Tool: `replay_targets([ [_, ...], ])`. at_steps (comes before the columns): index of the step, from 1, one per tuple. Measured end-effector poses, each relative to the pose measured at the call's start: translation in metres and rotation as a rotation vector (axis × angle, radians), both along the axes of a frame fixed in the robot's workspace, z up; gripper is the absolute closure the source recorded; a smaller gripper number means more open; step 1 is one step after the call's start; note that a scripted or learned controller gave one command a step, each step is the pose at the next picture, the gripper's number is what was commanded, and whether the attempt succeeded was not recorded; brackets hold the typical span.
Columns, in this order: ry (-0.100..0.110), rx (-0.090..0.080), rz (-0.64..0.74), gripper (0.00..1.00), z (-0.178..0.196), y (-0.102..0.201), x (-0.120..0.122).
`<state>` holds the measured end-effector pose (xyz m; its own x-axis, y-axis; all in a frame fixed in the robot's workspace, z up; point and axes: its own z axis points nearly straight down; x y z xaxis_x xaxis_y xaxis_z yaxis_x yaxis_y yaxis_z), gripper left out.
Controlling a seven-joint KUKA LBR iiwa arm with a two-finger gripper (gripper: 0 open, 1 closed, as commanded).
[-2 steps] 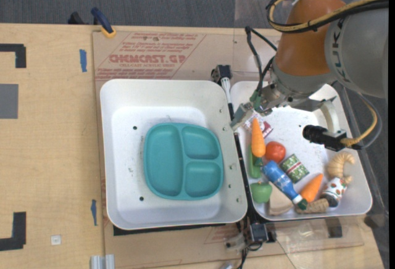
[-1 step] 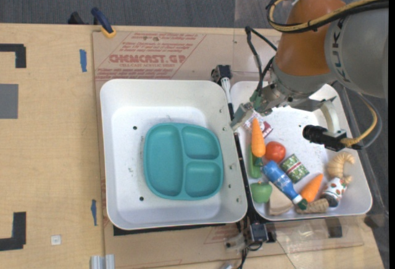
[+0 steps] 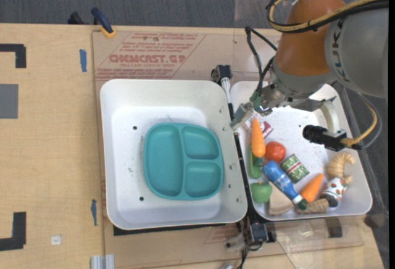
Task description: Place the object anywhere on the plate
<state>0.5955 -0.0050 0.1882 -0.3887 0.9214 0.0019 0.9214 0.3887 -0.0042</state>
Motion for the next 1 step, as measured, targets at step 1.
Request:
replay_targets([
  [1, 0.000, 0.000, 0.000, 0.00, 0.0000, 0.0000, 0.0000],
])
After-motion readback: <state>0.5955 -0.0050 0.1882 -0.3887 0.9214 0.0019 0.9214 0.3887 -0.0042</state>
